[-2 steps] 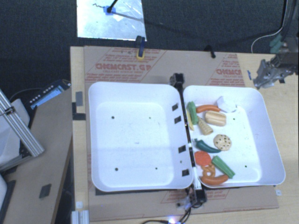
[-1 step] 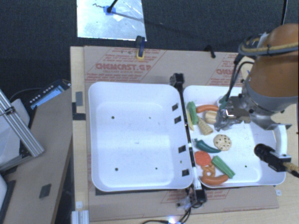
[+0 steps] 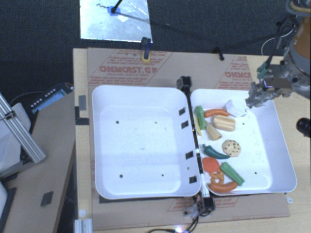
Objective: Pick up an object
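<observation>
The right bin point(image 3: 272, 144) holds several toy foods along its left side: a white lump point(image 3: 236, 108), a bread roll point(image 3: 224, 124), an orange sausage point(image 3: 215, 113), a green pepper point(image 3: 199, 116), a cookie point(image 3: 231, 147), a red tomato point(image 3: 211, 164), a pretzel point(image 3: 217, 177) and a green bean point(image 3: 233, 173). My gripper point(image 3: 256, 97) hangs over the bin's far right part, just right of the white lump and apart from it. I see nothing held in it.
The left bin point(image 3: 141, 140) lies beside the right one, joined by a black clamp strip point(image 3: 193, 140). Both rest on a cardboard sheet point(image 3: 131, 67). A metal plate point(image 3: 115, 12) lies at the back left, and grey equipment point(image 3: 19, 135) stands at the left edge.
</observation>
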Controlling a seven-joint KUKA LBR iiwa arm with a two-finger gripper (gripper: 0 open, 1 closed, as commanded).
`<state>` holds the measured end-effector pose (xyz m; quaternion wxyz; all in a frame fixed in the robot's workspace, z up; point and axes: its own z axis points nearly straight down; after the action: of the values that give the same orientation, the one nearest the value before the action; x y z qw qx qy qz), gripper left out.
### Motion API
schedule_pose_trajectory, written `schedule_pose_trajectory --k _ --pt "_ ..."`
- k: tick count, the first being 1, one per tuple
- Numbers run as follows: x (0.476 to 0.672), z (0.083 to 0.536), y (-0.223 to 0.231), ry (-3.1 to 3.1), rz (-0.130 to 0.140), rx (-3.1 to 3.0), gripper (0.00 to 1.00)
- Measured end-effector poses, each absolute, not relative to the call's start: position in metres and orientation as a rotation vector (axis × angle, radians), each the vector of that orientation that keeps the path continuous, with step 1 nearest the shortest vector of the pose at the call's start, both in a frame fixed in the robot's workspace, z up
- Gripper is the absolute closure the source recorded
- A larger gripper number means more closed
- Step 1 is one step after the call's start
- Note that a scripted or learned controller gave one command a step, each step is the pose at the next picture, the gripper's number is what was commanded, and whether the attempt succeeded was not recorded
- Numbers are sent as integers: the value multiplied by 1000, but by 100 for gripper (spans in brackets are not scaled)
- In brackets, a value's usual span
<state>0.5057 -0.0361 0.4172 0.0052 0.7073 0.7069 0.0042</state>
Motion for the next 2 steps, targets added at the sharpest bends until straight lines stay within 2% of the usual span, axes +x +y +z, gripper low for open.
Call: schedule_pose_trajectory --k 1,2 --pt "487 542 -38 2216 20 2208 100" --pt "486 424 36 2238 -8 2213 100"
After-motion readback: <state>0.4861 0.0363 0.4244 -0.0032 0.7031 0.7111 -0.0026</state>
